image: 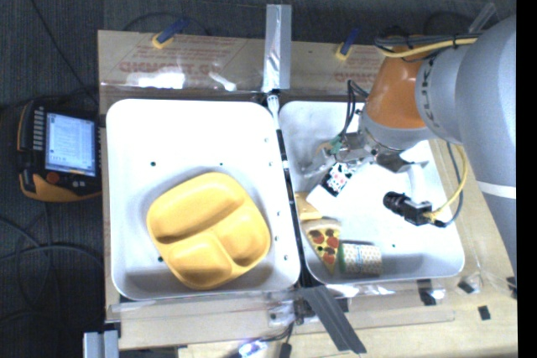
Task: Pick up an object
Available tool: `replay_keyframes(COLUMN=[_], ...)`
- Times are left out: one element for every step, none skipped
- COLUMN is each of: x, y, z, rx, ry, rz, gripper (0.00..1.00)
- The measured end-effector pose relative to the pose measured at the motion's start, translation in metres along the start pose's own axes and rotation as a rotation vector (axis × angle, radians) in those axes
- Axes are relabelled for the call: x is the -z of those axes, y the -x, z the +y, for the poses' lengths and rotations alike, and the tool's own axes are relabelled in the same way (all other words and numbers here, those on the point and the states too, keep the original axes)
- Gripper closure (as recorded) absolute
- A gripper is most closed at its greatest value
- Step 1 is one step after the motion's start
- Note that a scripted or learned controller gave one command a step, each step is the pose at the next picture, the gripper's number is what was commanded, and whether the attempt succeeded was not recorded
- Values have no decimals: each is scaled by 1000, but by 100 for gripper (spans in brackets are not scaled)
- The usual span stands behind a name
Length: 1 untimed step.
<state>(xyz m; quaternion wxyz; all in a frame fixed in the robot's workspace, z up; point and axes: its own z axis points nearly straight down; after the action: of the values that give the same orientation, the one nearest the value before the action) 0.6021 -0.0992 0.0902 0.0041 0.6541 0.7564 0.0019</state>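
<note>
Here's the grey arm with its orange band (pixel 401 101) reaching in from the right, down over the upper left part of the right-hand shallow white bin (pixel 445 260). The gripper (pixel 340 168) hangs low near the bin's left wall, and right at its tip sits a small white-and-black object with dark spots (pixel 336 178). Touching it or just above it? Hard to call from this slanted view, and how far apart the fingers stand cannot be told either; nothing clearly sits between them.

Lower in the same bin, along the left wall, lies a flat pizza-slice toy with red and green toppings (pixel 321 240), and just beside it to the right a small cylindrical can with a green-and-white label (pixel 361 258), lying on its side. A pale yellowish piece (pixel 306 204) lies just above the pizza slice.

Over in the left-hand white bin (pixel 134 126), a yellow plastic divided plate with three compartments (pixel 209 228) fills the lower middle. A handheld pendant with a lit screen (pixel 60 148) rests on the floor, left of the table.
</note>
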Motion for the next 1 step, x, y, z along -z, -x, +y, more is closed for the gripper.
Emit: replay_keyframes(x=[10], y=[0], z=[2], rx=[0], ry=[5], rz=[2], gripper=[100])
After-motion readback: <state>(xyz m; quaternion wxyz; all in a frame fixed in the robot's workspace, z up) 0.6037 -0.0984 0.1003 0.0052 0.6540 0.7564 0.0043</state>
